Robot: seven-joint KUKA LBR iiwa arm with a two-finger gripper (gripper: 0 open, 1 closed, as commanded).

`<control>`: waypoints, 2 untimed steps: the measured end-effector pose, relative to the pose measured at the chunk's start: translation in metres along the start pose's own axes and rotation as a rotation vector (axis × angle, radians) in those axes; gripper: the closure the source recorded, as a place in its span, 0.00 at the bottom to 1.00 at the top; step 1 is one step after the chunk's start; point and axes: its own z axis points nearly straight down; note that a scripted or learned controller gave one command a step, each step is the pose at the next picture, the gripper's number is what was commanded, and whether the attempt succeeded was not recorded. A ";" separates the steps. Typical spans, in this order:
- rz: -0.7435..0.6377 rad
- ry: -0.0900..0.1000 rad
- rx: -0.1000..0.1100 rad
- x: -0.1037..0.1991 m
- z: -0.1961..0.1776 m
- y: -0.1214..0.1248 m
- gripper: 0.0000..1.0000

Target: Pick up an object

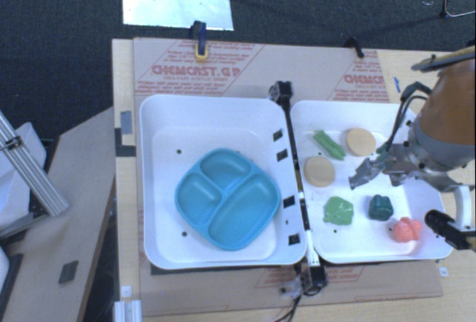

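Note:
The right bin (358,242) holds several small objects. A long green piece (328,144) and a tan disc (361,141) lie near its far side. A second tan disc (320,170) lies by the divider. Along the near side sit a light green lump (338,210), a dark teal lump (381,207) and a pink lump (404,230). My gripper (362,175) hangs over the middle of this bin, between the two tan discs and above the teal lump. I see no object carried by it.
The left bin (160,164) contains a blue divided plate (227,198). A black clip strip (291,164) runs between the two bins. The arm's orange band and grey wrist (446,127) cover the right bin's far right corner.

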 end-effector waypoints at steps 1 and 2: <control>-0.002 -0.002 -0.009 0.000 -0.004 0.002 0.00; 0.000 0.000 -0.003 0.000 0.059 0.000 0.00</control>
